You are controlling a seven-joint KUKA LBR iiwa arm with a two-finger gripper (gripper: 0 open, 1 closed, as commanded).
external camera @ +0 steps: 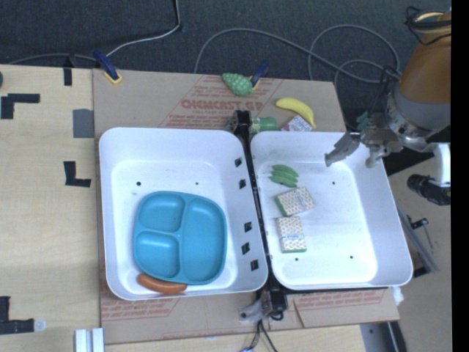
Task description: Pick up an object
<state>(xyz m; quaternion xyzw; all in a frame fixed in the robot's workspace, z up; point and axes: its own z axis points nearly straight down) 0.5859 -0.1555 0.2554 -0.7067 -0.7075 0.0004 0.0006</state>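
Note:
My gripper (357,153) hangs over the far right part of the right bin (381,218), open with nothing between its fingers. In that bin lie a green pea pod (284,174) and two small patterned boxes, one (295,201) just below the pod and one (292,234) nearer the front. All three sit to the left of the gripper, apart from it. The left bin (117,160) holds a blue divided plate (179,236) with an orange sausage (162,284) at its front edge.
Behind the bins on the cardboard lie a green toy (237,83), a yellow banana (297,110) and a small packet (297,125). Cables run across the back. A black divider (249,196) separates the bins.

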